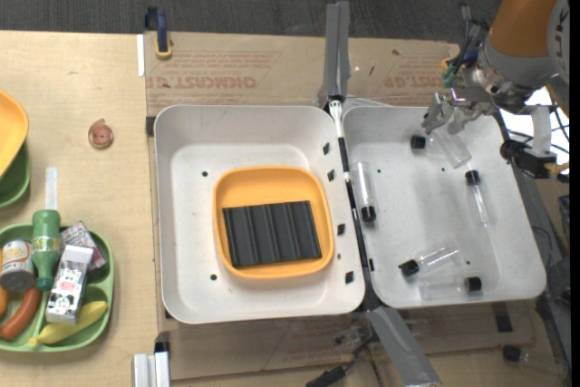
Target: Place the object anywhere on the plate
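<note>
End effector (447, 115) hovers at the right bin's (507, 285) far edge above a clear tube (439, 139), grip state unclear; centring over the tube should precede carrying to the orange plate (272, 181).

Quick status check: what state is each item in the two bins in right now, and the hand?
orange plate: in left bin, carrying a dark ribbed block.
clear tubes: lying flat, scattered in right bin, none on the plate.
hand: over right bin's far corner; grip unclear.
</note>
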